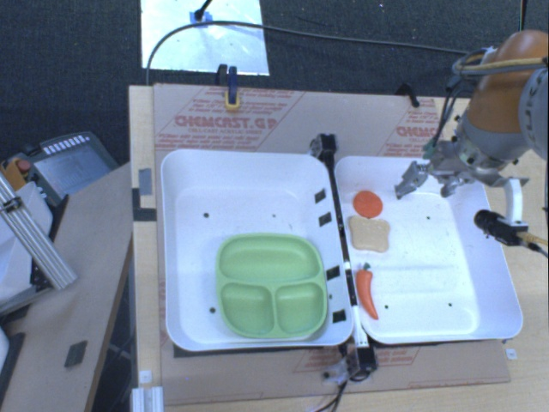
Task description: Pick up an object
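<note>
Above right bin (489,316), gripper (431,179) (fingers spread)

Red print reading "CHEMCAST G P" stands on the brown sheet (257,114) under the bins, at the far left, and the last letters are faint. The same red print repeats at the far right, partly hidden and not fully legible. Nothing else can be read.

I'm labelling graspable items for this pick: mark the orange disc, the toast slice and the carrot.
orange disc (368,202), camera view, centre of its top face.
toast slice (370,234), camera view, middle of the pale face.
carrot (367,294), camera view, middle of the orange body.
</note>
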`<state>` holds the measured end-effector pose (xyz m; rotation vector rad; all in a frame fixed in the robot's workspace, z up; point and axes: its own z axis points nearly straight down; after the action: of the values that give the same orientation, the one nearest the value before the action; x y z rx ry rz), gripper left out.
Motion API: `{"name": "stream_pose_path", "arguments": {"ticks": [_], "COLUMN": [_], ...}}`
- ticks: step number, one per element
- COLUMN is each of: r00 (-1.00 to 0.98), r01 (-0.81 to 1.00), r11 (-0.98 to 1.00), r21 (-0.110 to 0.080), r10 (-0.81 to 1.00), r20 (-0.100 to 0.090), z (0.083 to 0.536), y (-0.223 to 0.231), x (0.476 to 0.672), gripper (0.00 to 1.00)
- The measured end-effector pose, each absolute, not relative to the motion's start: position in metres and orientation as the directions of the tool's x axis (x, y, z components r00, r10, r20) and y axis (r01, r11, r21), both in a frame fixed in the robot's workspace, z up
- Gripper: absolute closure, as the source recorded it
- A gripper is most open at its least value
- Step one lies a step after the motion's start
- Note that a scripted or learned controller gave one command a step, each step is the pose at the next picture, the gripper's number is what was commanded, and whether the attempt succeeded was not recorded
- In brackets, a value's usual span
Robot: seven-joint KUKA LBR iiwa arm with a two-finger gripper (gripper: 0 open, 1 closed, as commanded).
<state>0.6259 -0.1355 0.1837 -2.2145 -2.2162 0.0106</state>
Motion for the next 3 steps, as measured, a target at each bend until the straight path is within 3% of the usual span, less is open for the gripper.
{"name": "stream_pose_path", "arguments": {"ticks": [1,3], "r00": [-0.003,-0.004], "r01": [1.0,1.0], "r11": [0.003,0.004], "r21": [0.001,-0.002], "r10": [1.0,1.0], "r20": [0.0,0.0], "z": [0.191,0.104], "y": [-0.135,-0.136], "x": [0.629,0.628], "gripper": [0.0,0.0]}}
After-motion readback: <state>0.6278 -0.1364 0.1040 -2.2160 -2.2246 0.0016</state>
